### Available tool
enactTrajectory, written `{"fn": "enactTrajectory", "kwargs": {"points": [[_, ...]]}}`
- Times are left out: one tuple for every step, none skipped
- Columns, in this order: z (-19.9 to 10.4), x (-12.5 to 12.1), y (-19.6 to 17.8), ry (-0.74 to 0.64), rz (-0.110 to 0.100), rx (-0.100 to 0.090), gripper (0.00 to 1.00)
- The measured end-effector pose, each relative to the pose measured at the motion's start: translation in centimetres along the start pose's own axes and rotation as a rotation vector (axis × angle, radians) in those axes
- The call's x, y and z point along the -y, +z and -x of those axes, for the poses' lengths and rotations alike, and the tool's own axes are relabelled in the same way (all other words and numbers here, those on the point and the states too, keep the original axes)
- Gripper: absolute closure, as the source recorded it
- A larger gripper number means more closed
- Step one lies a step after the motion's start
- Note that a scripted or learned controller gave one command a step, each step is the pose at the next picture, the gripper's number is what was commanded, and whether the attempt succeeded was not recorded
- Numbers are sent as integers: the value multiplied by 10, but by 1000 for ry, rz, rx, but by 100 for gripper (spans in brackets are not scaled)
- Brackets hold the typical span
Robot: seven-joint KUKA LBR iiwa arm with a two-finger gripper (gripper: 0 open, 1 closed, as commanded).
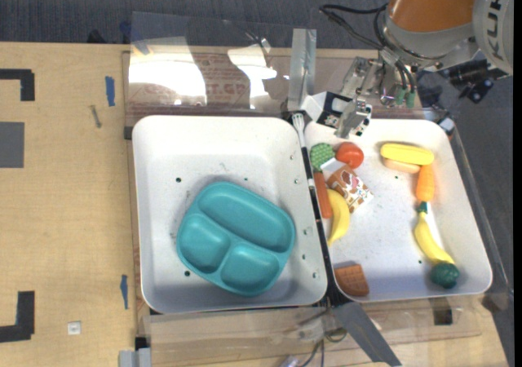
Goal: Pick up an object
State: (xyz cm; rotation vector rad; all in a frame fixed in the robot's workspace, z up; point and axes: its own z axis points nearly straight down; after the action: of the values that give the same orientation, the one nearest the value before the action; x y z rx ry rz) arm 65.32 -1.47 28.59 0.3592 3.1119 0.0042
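On the tan tabletop (65, 218), our end effector (355, 117) hangs at the right bin's (469, 218) far-left corner, grip state unclear. The nearest pick, a red tomato (350, 153), sits just below; we should descend straight, avoiding the bin wall.

Grey arm with an orange band, reaching in from the right.
Its wrist slants down and leftward, carrying the metal two-finger pincer (356, 119) just above the far left corner of the right-hand shallow white bin (469, 218).
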Motion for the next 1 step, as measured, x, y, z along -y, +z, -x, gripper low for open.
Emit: {"fn": "enactTrajectory", "kwargs": {"points": [[2, 1, -9, 0, 0, 7, 100]]}}
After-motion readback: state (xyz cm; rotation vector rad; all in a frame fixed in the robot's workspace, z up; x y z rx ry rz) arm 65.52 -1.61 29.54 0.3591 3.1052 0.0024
